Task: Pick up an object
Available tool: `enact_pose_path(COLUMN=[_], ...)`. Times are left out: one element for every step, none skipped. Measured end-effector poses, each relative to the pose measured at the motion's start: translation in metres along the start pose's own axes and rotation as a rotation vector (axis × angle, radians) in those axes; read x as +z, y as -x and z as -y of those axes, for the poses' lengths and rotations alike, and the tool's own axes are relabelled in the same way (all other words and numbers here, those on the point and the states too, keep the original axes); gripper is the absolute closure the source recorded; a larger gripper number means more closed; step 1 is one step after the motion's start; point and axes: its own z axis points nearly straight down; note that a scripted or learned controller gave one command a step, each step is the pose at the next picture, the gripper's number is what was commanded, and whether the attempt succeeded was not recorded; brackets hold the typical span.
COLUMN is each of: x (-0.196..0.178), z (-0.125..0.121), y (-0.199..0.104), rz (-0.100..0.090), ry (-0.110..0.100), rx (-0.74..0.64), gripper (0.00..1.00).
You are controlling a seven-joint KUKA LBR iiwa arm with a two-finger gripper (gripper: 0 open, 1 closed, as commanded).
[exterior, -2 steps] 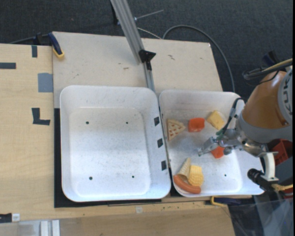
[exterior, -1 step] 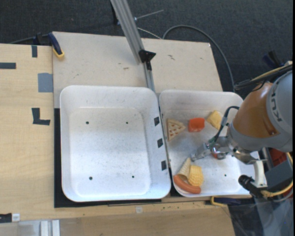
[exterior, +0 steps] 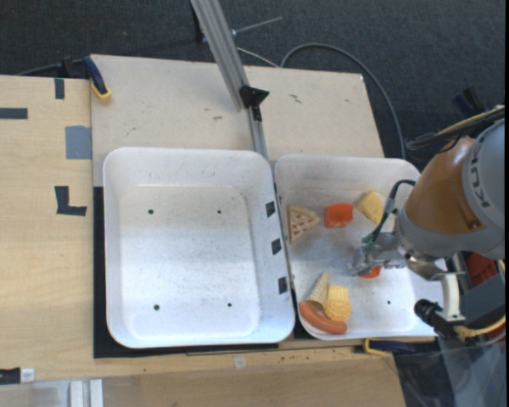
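Note:
My gripper is down inside the right bin, near its middle right. A small red object peeks out right beneath it, mostly hidden by the gripper. Also in this bin lie a tan waffle wedge, an orange-red block and a pale yellow piece toward the back. A yellow corn cob, a cone-shaped piece and a red sausage lie at the front left corner.
The left bin sits beside the right one, with a divider edge between them. A slanted metal pole rises behind the bins. The arm's orange band hangs over the right bin's right side.

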Motion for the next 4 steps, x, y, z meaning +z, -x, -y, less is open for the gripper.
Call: enact_pose_path(x=[-0.063,-0.122,-0.125,-0.131], z=[-0.003,0.004,0.003,-0.026], y=[-0.001,0.003,0.002,-0.05], rz=[0.002,0.002,0.0,-0.001], ry=[0.005,0.005,0.0,0.001], rx=[0.0,0.0,0.0,-0.006], gripper=[1.0,1.0,1.0,1.0])
